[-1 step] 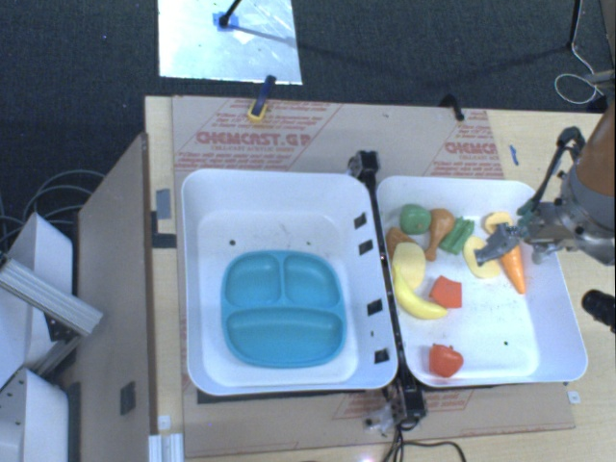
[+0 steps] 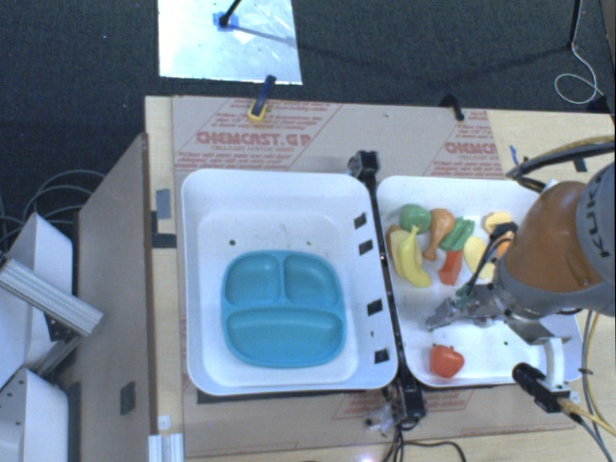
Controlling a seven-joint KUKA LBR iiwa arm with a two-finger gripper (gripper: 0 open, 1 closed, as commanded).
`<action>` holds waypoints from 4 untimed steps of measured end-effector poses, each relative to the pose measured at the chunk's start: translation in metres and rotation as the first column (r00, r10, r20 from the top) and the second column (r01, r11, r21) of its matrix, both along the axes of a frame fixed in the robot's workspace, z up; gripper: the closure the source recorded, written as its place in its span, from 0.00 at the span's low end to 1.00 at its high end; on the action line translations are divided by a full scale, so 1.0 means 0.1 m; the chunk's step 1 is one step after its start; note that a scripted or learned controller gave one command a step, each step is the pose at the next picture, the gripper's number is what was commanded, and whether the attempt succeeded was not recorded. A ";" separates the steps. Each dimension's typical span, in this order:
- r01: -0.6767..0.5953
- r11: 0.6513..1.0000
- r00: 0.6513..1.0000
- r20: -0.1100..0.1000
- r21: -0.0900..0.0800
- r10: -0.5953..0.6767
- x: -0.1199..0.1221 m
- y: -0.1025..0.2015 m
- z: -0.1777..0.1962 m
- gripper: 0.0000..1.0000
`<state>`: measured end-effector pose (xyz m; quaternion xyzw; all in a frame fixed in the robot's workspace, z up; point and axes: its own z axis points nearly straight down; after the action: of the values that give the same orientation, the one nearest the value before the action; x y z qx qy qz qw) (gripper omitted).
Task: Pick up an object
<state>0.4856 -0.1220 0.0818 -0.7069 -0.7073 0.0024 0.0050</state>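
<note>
We see the gripper (image 2: 445, 316) low in the right bin (image 2: 500, 378), over bare white floor between the toy tomato (image 2: 446, 360) below it and the pile of play food above; nothing sits between its tips, and we cannot tell how it is set, so we call it neither released nor clenched. The likeliest picks lie close: the banana (image 2: 412, 258), the red pepper piece (image 2: 449, 267), the chicken drumstick (image 2: 439, 227) and a green piece (image 2: 460, 232), all crowded and touching. We judge that crowding the main risk; a descent there could nudge neighbours or pinch two at once; the round tomato may roll from a grasp. The blue divided plate (image 2: 284, 308) rests in the left bin (image 2: 207, 258), well apart.
</note>
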 end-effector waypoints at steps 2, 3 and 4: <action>-0.006 1.000 1.000 0.016 -0.004 0.006 0.95 0.30 0.04 0.00; 0.000 1.000 1.000 0.007 -0.002 0.000 0.47 0.37 0.02 0.00; -0.001 1.000 1.000 0.013 -0.004 0.001 0.50 0.37 0.13 1.00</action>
<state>0.5359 -0.0855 0.0950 -0.7065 -0.7077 -0.0011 -0.0010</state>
